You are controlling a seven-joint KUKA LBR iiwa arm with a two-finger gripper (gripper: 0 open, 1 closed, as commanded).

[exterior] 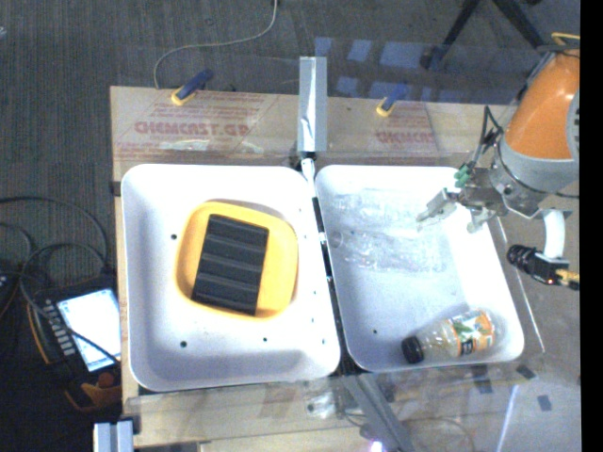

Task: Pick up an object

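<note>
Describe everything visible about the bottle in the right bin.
The bottle lies on its side in the near right corner of the right bin, close to the bin's near wall. It looks like clear plastic with a black cap pointing left toward the bin's middle and a label in orange, green and white around its body. Its contents look pale or brownish. It rests on the bin floor; nothing else touches it. The gripper is over the far side of the same bin, well apart from it.

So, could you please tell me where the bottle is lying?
The bottle lies on its side in the right bin, near its front right corner.
</note>
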